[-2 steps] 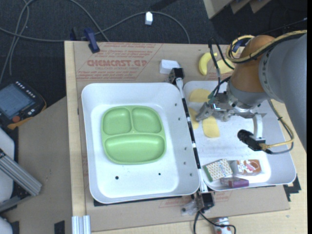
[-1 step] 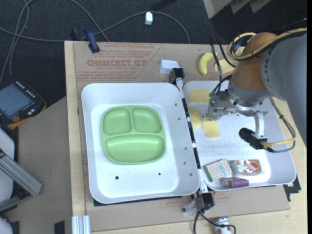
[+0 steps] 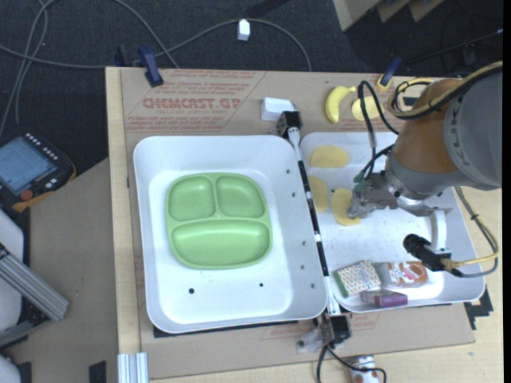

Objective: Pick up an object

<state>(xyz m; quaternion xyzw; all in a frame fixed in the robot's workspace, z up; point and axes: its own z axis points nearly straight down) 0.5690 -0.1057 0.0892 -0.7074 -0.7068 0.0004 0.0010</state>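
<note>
Dark carpet all round, cables [image 3: 160, 22] trailing across it, a handset [image 3: 28, 170] at far left. Brown bench [image 3: 200, 102] bearing two white bins. Left bin [image 3: 152, 294]: a green divided tray [image 3: 217, 219]. Right bin [image 3: 459, 290]: yellow discs [image 3: 329, 157], partly hidden under the arm [image 3: 435, 146]; near the front edge, a checkered packet [image 3: 358, 277], a purple tube [image 3: 385, 298] and a red-and-white wrapper [image 3: 409, 274], all small and hard to read. Gripper [image 3: 361, 202] low over a yellow disc [image 3: 345, 211], seemingly touching it. Open or closed: cannot tell, too blurred. Banana [image 3: 338, 102] beyond the bin, on the bench.
</note>
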